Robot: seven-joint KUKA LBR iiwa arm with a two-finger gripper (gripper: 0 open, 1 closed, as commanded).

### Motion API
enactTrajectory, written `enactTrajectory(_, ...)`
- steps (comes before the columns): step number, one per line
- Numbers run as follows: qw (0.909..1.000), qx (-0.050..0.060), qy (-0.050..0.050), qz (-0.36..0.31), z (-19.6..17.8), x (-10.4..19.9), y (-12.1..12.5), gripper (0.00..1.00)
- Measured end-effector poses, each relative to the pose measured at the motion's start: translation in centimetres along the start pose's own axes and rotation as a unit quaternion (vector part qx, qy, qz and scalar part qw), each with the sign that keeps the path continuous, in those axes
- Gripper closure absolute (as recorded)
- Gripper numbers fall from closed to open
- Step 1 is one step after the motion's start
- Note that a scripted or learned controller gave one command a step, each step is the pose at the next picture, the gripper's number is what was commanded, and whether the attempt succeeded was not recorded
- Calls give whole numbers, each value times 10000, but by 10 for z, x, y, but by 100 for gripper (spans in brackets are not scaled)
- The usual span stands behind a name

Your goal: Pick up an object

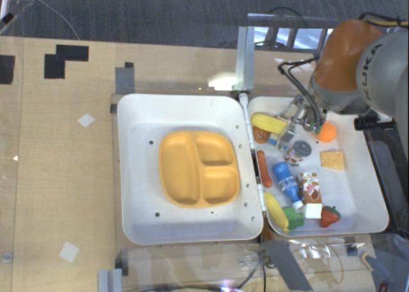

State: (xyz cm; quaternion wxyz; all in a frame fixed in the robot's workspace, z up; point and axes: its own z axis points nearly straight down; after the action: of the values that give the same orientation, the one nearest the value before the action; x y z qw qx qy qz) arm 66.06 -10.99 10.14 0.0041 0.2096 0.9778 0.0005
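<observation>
No text, label, brand or number can be read anywhere on the bench. The carton [310, 193] in the right bin [374, 217] carries a printed red and white picture, but its lettering is too small and blurred to make out. The blue bottle [285, 181] and the small can [298, 151] beside it bear labels that are equally unreadable. Dark letters run along the grey arm [381, 70] near the orange band, cut off and too blurred to read. The black squares [62, 59] on the bench are plain marks with no writing on them.
</observation>
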Motion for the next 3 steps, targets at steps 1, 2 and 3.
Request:
enactTrajectory(1,9933,-25,-37,1151,-109,49,22,100)
enactTrajectory(2,9964,-9,-2,846,-129,72,45,100)
enactTrajectory(3,9299,11,12,3678,-84,20,40,100)
